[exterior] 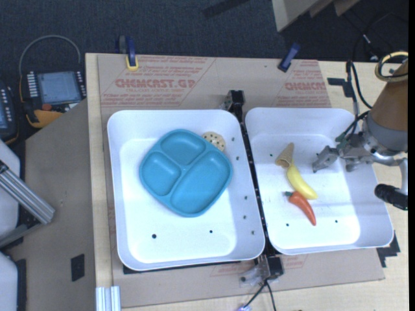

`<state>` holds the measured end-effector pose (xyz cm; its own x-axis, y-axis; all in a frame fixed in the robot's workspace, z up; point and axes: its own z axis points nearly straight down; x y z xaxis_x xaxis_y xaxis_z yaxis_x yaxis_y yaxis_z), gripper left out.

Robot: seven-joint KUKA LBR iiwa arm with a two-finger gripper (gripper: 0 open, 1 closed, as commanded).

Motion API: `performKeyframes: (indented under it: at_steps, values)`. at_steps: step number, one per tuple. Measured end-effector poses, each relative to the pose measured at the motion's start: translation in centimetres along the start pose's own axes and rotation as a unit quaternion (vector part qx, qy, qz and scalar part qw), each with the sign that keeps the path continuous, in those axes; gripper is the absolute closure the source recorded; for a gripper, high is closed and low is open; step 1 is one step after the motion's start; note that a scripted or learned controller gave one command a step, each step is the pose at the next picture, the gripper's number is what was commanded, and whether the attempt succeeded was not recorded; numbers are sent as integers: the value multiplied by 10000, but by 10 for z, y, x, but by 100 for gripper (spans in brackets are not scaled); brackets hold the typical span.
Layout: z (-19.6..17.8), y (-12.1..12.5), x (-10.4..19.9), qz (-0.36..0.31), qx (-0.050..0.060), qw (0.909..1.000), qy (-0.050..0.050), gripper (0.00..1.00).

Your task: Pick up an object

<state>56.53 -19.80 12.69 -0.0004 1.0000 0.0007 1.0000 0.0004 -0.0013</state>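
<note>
At right of frame, over the right bin (369, 235), the pincer (329, 159) hangs spread and unladen just beside the banana (301, 182), which it should straddle squarely across its middle before closing.

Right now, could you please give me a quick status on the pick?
Gripper over right bin, holding nothing. Banana, red pepper and cone lie untouched left of it. Nothing blocking.

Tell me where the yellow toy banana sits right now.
The yellow toy banana lies in the right white bin, between the tan cone above and the orange-red pepper below.
</note>
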Motion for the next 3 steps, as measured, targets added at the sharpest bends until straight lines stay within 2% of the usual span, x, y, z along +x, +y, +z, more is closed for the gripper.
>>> performKeyframes:
  at_steps: [1,2,3]
  values:
    - [-11,0,0,0,-12,10000,-7,100]
    - [-74,1,-2,0,-31,10000,-16,100]
    - [-110,1,-2,-1,-27,10000,-15,100]
